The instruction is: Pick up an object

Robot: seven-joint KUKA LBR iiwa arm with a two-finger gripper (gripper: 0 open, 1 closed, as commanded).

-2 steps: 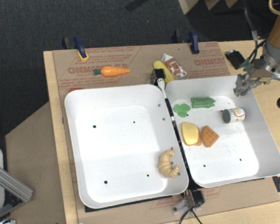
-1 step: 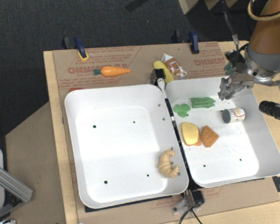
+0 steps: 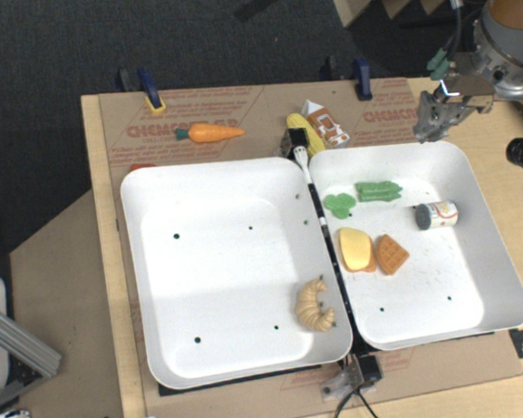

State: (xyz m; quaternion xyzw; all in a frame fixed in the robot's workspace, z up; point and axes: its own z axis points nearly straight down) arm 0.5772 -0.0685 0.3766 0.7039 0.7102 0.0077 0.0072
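Note:
My gripper hangs over the far right corner of the right bin, above its rim and apart from every object. In that bin lie a green leafy piece, a green flat piece, a small can on its side, a yellow wedge and a brown waffle piece. The left bin holds a tan croissant near its front right corner.
Behind the bins on the cardboard lie an orange carrot, a yellow banana and a small brown-and-white packet. Blue clamps hold the board's far edge. A cable plug sits at the front.

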